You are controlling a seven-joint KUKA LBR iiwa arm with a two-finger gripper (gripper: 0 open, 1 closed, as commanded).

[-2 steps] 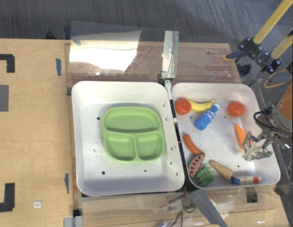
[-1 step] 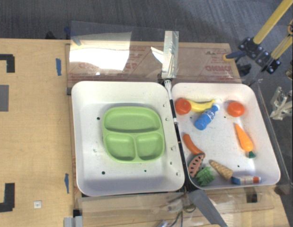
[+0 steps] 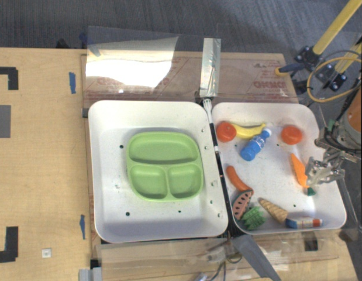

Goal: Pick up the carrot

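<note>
While it lies flat on the white floor of the right bin (image 3: pixel 268 111), near its right wall, the carrot (image 3: pixel 298 168) shows a long, tapering orange body, smooth like plastic, with a small green tip at its near end. Its thin end points far and a little left. Just beside it on the right is the gripper (image 3: pixel 322 172), a grey metal piece with shiny parts, low over the bin edge; it is close to the carrot, but the carrot is not between its fingers, and I cannot tell if they are apart or together.

Far from the carrot sits a round orange-red ball (image 3: pixel 292 134). More to the left are a blue bottle (image 3: pixel 254 146) with a white cap, lying tilted, a curved yellow banana (image 3: pixel 250 130) and another round orange-red piece (image 3: pixel 226 132) touching the banana's left end. Nearer to the camera lie a curved orange-red sausage (image 3: pixel 238 178), a watermelon slice (image 3: pixel 242 204), a rough green leafy piece (image 3: pixel 253 218), a tan ribbed cone (image 3: pixel 273 210) and a white marker (image 3: pixel 303 222) with a blue and a red end.

The left bin (image 3: pixel 104 174) is white with rounded corners and holds a smooth light green plate (image 3: pixel 165 165) divided into three compartments. Both bins rest on a pale wooden bench (image 3: pixel 40 157).
</note>
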